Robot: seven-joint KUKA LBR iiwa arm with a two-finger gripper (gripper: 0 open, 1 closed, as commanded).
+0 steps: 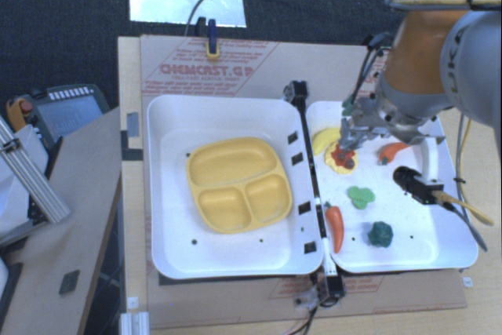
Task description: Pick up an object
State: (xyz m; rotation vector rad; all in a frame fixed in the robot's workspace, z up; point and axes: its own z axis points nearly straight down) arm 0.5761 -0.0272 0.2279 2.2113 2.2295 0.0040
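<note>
Over the right white bin (439, 243), the grey-and-orange arm's gripper (345, 145) hangs low above a red-and-yellow toy food piece (342, 159), with a yellow banana-shaped toy (323, 140) just beside it. Whether the claw is open or closed, I cannot tell. An orange carrot (335, 227), light green piece (361, 196) and dark green broccoli (380, 234) lie nearer. Left bin (169, 239) holds a yellow divided plastic tray (235, 183).
</note>
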